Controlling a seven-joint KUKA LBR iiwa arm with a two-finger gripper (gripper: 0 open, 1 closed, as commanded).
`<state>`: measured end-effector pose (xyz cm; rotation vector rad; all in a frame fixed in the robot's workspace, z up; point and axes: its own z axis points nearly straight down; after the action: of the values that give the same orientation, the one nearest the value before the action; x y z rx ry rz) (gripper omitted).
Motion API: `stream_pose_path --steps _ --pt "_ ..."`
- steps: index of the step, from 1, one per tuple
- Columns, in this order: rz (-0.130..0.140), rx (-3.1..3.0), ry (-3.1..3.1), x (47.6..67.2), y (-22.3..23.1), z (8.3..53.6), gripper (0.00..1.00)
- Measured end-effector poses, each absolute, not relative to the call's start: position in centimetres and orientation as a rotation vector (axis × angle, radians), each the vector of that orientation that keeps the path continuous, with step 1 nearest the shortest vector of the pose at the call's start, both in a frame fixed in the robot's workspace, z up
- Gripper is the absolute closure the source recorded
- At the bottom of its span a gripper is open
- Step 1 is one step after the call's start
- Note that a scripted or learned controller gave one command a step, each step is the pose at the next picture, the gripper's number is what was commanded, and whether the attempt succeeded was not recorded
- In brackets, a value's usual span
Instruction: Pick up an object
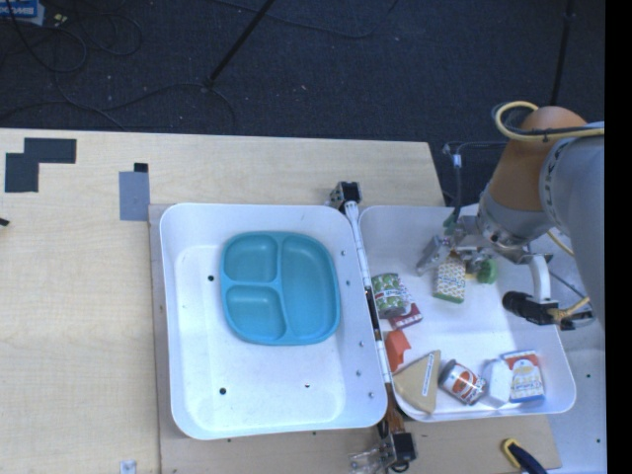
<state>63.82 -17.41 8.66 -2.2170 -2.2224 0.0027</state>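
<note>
My gripper (449, 253) hangs over the upper part of the right bin (553, 403), reaching in from the right. Right below it, touching or nearly touching, is a small pale packet with green dots (450, 282); whether it is gripped is unclear. A small green object (485, 272) sits just right of the packet. Along the bin's left wall lie a green-patterned pouch (389, 292) and an orange-red piece (396, 347). At the front are a tan wedge (420, 381), a red can (459, 382) and a white carton with blue and orange print (523, 376).
The left bin (188, 363) holds a teal divided plate (279, 287). A ridge with a black clamp (347, 194) at its far end separates the two bins. Wooden bench surface extends to the left; dark floor lies behind.
</note>
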Motion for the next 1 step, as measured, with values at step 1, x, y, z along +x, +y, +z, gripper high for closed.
stream_pose_path --steps 1 --pt "0.004 -2.212 -2.225 63.86 -17.37 9.61 1.00"
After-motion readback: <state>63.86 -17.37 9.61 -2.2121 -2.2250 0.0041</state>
